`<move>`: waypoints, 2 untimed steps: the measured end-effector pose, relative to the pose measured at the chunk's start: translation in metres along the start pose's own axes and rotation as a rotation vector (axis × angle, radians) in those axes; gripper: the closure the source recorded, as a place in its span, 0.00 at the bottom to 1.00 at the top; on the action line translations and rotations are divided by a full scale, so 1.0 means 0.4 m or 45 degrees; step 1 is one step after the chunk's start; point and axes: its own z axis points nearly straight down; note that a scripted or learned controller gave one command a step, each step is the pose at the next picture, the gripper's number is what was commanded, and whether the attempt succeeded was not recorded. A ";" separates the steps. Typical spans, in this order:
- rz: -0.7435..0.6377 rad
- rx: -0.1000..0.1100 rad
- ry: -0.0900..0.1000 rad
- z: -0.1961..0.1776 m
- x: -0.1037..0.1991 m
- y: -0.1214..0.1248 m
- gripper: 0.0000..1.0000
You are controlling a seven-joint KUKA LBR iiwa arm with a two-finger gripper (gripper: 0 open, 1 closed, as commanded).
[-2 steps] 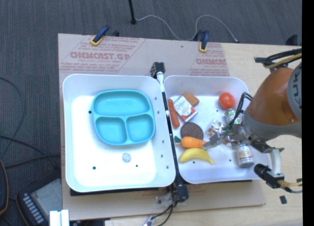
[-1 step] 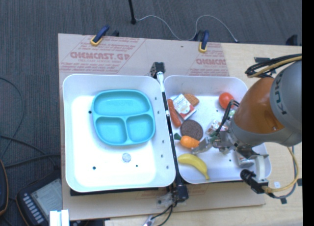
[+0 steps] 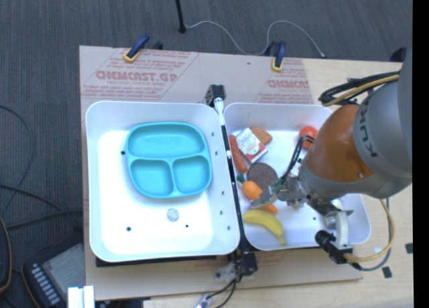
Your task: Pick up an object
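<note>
**Arm low over the right bin, gripper among the toy food**

The grey arm [image 3: 375,139] with its orange band reaches in from the right and hangs low over the right bin [image 3: 355,229]. Its gripper [image 3: 273,197] sits at the left part of that bin, just above the pile of toy food. Whether its hand is wide, narrow or closed on anything cannot be told from this angle, since the parts are small and dark against the clutter.

Beside the gripper lies an orange ball [image 3: 251,189], touching a dark brown round piece [image 3: 262,174]. A yellow banana [image 3: 265,223] rests near the front edge of the bin, just nearer than the gripper. Farther back are a small white packet [image 3: 249,140] and an orange carrot-like piece [image 3: 238,155] along the left wall.

The left bin [image 3: 107,166] holds a light blue divided plate [image 3: 168,159], lying flat in its far half, and a small pale round thing [image 3: 173,215] nearer the front.
</note>
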 end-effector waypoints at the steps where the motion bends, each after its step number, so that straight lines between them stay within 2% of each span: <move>1: 0.000 -0.002 0.002 -0.028 0.002 0.003 1.00; 2: 0.000 0.000 0.002 -0.026 0.002 0.002 0.00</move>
